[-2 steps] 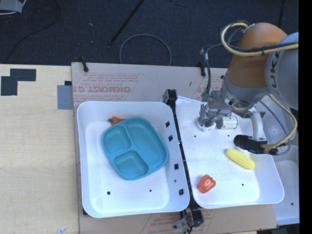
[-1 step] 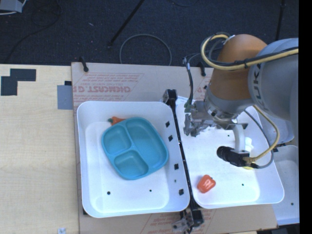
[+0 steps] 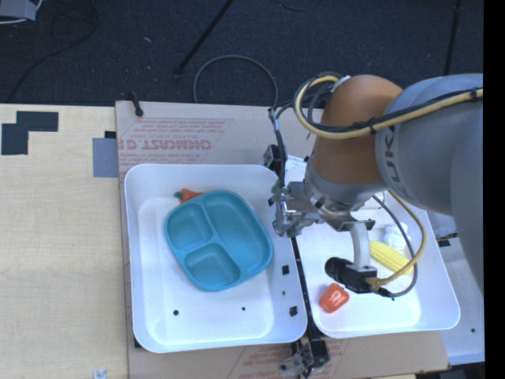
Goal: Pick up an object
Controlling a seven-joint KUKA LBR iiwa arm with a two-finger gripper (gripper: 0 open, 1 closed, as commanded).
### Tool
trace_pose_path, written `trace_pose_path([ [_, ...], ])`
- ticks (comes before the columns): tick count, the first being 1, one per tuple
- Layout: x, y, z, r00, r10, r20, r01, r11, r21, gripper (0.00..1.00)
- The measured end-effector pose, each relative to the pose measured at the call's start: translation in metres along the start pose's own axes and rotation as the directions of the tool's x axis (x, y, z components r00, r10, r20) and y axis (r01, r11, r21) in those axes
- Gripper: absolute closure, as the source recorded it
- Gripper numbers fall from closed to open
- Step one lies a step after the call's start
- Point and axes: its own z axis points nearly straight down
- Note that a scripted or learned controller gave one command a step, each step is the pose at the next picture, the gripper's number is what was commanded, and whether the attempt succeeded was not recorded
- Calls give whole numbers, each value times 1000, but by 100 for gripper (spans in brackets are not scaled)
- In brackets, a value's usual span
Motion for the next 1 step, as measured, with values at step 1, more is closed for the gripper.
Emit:
trace_pose_path([
  [1, 51, -24, -9, 1000, -1, 0, 1, 1000, -1, 100],
])
